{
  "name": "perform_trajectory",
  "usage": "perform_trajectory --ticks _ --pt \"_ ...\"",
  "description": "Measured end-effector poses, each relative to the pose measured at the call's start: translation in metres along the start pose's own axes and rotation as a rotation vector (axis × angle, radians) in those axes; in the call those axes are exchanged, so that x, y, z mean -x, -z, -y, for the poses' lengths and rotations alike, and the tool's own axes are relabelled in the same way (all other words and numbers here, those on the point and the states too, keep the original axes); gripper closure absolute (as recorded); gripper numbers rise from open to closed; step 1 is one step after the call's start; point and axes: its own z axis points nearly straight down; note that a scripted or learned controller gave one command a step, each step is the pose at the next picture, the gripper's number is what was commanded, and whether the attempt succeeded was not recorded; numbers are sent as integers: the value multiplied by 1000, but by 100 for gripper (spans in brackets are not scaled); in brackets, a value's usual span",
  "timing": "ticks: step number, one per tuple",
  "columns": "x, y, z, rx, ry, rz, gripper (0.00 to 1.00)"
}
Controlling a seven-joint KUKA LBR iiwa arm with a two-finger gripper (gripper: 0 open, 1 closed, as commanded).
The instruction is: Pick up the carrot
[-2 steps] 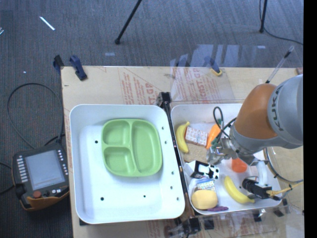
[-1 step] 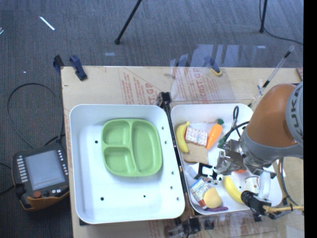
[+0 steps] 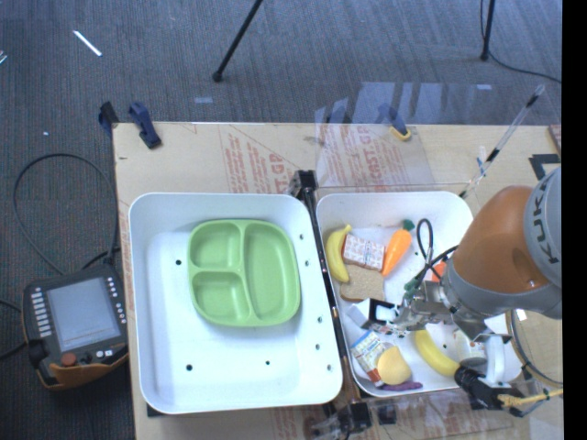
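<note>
1. In the camera view we look down at a slant on a worktop point(image 3: 229, 154) that carries two shallow white bins side by side. The left bin point(image 3: 165, 337) holds a green divided plate point(image 3: 245, 272).
2. The right bin point(image 3: 449, 204) holds a jumble of toy food. The carrot point(image 3: 396, 249), orange with a small green top, lies in the upper middle of this bin, tilted, just beside a pink-and-white wafer point(image 3: 365, 247) and near a banana point(image 3: 337, 252) at the bin's left wall.
3. The arm's orange band point(image 3: 491, 246) fills the right side of the bin. The gripper point(image 3: 415, 308) sits low over the bin's centre, below the carrot and apart from it, near a second banana point(image 3: 434, 353) and a slice of bread point(image 3: 362, 285).
4. We cannot tell how the fingers stand; they are too small and cluttered to read. Nothing is visibly held.
5. We judge the step in hand is the approach. The next move calls for shifting up the view, centring over the carrot, then descending.
</note>
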Motion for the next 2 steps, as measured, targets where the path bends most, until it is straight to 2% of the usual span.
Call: perform_trajectory --ticks 1,2 --pt "-34 98 9 -20 -202 7 100" --pt "45 -1 -14 -31 -373 11 100"
